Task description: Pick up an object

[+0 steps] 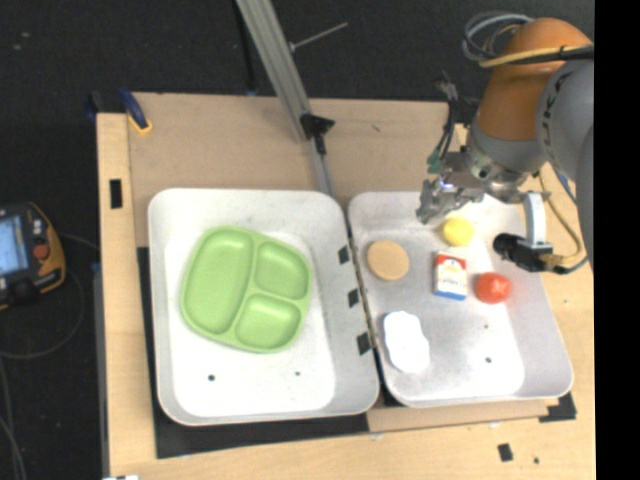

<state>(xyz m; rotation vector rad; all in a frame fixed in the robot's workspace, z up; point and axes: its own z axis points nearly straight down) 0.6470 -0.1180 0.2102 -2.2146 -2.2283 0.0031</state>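
the tabletop (220, 143) carries two white bins; the left bin (180, 388) holds a green divided tray (245, 288); in the right bin (530, 368), the gripper (435, 206) hangs at 12 o'clock, fingers' state unclear, yellow ball (458, 231) just beside; tan disc (388, 260), white lump (405, 340), small carton (451, 275), red ball (491, 287) lie centre.

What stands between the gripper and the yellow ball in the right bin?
Nothing visible does. The gripper is over the far part of the right bin, and the yellow ball lies just beside it with bare bin floor between them. The tan round piece and the small carton lie nearer the camera, off that path.
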